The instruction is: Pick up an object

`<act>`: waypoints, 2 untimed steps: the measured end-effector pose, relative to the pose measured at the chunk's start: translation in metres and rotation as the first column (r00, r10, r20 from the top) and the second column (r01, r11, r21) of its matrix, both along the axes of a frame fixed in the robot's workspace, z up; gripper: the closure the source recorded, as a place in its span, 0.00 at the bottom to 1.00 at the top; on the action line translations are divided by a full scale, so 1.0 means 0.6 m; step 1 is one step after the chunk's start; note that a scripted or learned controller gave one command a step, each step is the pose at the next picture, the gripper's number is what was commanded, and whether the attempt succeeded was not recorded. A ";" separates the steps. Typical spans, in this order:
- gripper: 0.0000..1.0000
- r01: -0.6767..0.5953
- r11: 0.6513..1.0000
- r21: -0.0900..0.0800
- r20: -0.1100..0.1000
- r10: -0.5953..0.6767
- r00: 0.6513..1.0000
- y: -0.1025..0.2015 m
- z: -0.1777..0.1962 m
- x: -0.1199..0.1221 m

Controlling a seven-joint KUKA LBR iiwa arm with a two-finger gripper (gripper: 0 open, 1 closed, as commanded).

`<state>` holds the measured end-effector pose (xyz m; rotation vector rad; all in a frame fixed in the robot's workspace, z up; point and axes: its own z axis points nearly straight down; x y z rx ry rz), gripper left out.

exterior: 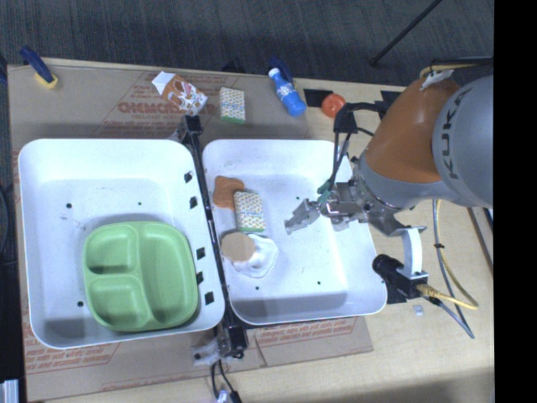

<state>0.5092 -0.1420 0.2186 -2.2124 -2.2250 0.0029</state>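
Note:
My gripper (299,218) hangs over the middle of the right bin (336,162), its grey fingers pointing left, with nothing visibly between them. Left of it, a green-patterned sponge block (248,210) lies on the bin floor, partly over an orange-brown piece (225,191). Just below them sits a round tan disc (237,246) on a clear plastic wrapper (262,257). These things lie a short way left of the fingertips, apart from them.
The left bin (50,166) holds a green divided plate (138,274). Behind the bins on the cardboard lie a snack packet (180,93), a second patterned block (232,105), a blue bottle (288,92) and an orange ball (333,103). Cables hang at the right.

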 end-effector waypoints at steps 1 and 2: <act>0.00 -0.002 1.000 0.001 -0.001 0.002 1.000 0.048 -0.212 -0.055; 0.00 -0.002 1.000 0.001 -0.001 0.002 1.000 0.084 -0.212 -0.055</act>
